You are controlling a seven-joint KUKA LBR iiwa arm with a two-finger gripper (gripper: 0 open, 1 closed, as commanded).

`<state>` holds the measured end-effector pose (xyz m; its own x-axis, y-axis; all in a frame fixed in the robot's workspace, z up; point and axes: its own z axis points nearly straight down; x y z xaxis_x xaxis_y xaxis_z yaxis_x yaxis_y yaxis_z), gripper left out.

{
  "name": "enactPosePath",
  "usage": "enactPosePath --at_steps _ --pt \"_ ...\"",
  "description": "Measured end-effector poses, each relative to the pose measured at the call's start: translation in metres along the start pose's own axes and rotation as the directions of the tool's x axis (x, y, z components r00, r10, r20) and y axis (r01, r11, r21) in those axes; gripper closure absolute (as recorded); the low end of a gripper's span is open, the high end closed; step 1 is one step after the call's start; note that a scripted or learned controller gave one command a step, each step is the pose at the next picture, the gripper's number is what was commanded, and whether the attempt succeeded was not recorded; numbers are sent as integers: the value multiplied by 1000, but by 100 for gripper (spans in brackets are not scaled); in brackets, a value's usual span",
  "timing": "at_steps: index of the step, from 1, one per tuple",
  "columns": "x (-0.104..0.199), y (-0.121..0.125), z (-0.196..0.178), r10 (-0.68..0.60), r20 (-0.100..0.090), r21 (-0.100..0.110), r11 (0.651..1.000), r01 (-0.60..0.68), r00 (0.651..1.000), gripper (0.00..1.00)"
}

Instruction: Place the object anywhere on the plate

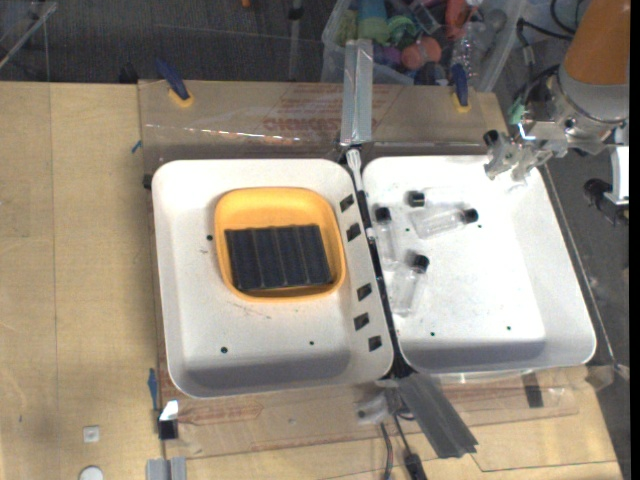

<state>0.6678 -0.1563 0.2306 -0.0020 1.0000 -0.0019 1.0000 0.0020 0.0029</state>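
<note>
Your gripper above the right bin's far edge, finger state unclear, clear bottle lying crosswise, black cap pointing right, yellow plate in left bin.

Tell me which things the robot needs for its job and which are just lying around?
For the job:
- orange plate in the left bin
- clear vials with black caps in the right bin
- gripper over the right bin's far edge

Just lying about:
- tub of colourful toys behind the bins
- blue clamps
</note>
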Motion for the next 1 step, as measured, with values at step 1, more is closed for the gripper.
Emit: enactPosePath --at_steps 1 --pt "-62 -1 -62 -65 0 0 998 65 998 100"
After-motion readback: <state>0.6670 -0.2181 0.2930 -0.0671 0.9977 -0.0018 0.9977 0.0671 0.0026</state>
